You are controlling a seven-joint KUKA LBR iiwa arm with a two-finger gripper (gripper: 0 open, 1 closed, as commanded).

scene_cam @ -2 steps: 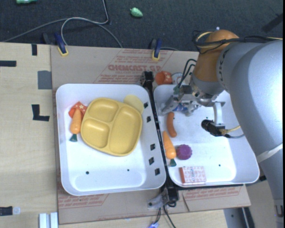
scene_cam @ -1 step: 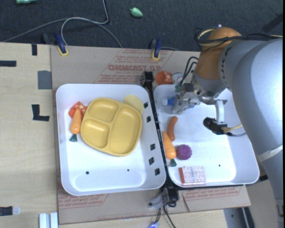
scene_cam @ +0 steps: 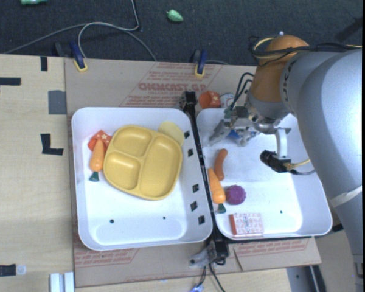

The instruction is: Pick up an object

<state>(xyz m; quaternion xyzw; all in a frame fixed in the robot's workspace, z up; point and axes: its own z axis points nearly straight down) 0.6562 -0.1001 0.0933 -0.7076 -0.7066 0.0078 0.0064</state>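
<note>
Gripper [scene_cam: 231, 129] sits low over the far end of the right white plastic bin [scene_cam: 292, 215], near its back wall; its metal fingers look splayed, apparently closed on nothing, though glare makes this uncertain. Candidate picks lie nearer along the bin's left wall: slim orange sausage-shaped toy [scene_cam: 219, 161], orange toy carrot [scene_cam: 216, 187], purple round toy [scene_cam: 235, 194], red-and-white flat packet [scene_cam: 247, 224]. Left bin [scene_cam: 134, 230] holds a yellow compartment plate [scene_cam: 142, 162].

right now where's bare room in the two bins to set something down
Left bin: bare floor along the near edge, below the yellow tray. Right bin: a patch between the purple ball and the arm. Crowded: the right bin's divider side, with the sausage, carrot and red card.
</note>
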